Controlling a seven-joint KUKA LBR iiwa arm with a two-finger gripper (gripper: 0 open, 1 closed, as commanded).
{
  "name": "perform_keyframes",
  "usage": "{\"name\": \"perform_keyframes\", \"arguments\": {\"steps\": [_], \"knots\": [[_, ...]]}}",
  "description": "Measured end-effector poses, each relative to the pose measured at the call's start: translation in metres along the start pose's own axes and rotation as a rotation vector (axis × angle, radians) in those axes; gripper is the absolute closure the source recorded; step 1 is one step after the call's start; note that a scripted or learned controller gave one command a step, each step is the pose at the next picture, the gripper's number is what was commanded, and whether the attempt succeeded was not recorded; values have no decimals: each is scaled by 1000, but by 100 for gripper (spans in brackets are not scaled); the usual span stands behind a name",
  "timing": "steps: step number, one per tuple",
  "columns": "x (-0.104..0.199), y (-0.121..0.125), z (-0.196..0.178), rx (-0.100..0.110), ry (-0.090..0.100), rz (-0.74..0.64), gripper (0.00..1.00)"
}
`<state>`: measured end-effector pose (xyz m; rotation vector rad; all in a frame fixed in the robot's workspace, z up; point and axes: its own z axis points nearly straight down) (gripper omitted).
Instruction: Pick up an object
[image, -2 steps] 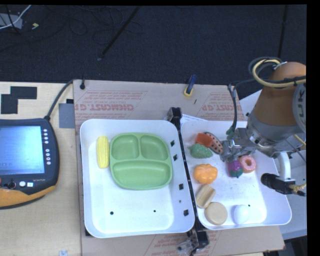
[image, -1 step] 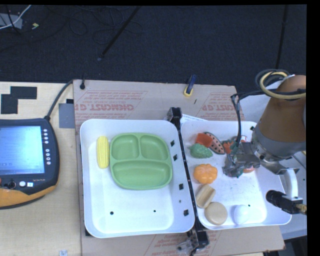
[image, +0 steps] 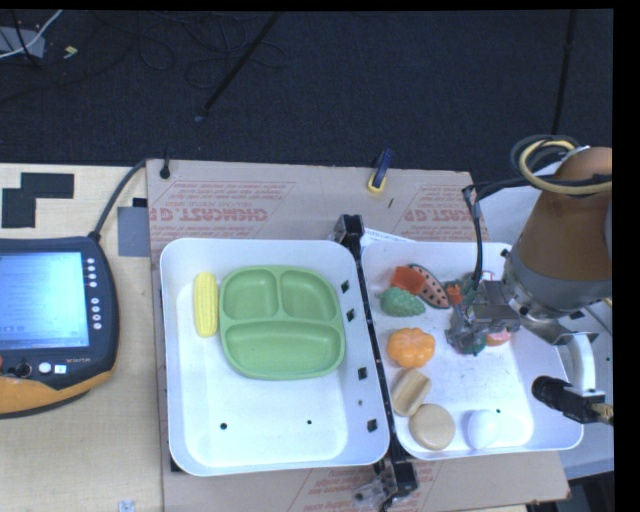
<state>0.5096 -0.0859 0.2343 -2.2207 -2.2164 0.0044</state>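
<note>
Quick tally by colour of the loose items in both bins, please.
Yellow: 1, corn
Green: 2, divided plate, leafy piece
Orange: 2, round fruit, slice
Tan: 2, roll, bun
White: 1, egg
Total: 8

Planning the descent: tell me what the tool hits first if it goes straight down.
Probably the small red and green item beneath the tool, otherwise the right bin's floor; depth is unclear from this view.

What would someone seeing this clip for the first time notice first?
Likely the green divided plate in the left bin, with a yellow corn cob beside it. Next, the arm's gripper low in the right bin amid toy foods: an orange fruit, a green piece and a round tan piece.
</note>
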Motion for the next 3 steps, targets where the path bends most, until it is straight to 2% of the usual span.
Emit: {"name": "perform_keyframes", "arguments": {"steps": [1, 2, 3], "knots": [[1, 6, 16, 2, 0, 1, 100], [6, 4, -2, -2, 0, -3, 100], [8, -7, 3, 1, 0, 1, 100]]}}
